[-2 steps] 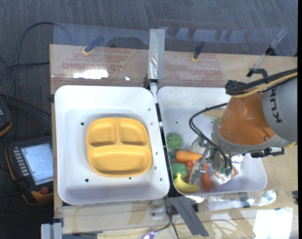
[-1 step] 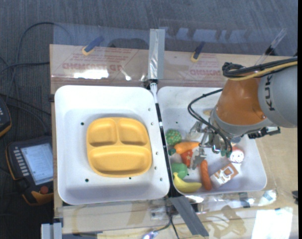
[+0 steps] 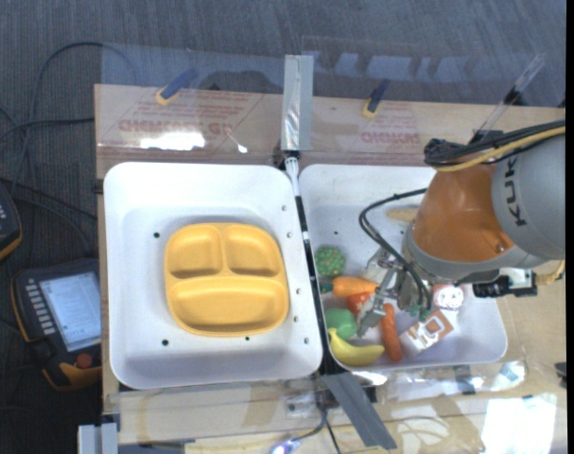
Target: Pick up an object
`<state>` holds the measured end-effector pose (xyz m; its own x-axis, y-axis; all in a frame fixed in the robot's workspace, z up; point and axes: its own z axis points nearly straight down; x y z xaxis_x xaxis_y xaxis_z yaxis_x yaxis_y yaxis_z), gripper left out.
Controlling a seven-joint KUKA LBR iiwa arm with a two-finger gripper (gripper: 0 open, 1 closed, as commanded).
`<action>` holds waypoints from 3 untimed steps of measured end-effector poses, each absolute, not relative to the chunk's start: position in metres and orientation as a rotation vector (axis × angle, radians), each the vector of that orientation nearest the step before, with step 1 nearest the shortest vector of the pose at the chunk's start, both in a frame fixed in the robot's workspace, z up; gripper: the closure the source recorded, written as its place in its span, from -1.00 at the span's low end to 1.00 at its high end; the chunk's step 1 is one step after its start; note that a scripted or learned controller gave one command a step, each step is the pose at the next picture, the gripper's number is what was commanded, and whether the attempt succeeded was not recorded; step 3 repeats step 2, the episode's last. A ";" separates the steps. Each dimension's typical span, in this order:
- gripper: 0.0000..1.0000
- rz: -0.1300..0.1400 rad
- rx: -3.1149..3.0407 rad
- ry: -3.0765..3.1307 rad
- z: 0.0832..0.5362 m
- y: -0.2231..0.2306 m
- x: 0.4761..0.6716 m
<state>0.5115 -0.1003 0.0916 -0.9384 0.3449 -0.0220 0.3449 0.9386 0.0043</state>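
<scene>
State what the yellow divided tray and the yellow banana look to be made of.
Yellow divided tray: likely moulded plastic, smooth and matte, with uniform colour and rounded compartment ridges. Yellow banana: probably a plastic toy, with even colour and a slight sheen.

Dark grey carpet w/ black cables; wood bench; two pendants at left.

You've got the gripper down in the right bin, over a pile: carrots, banana, green ball. Yellow tray sits in left bin.
</scene>
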 end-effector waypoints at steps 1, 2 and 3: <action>1.00 0.001 0.547 3.071 0.100 -0.100 0.512; 1.00 -0.001 0.622 3.077 0.220 -0.056 0.570; 1.00 -0.001 0.622 3.077 0.220 -0.056 0.570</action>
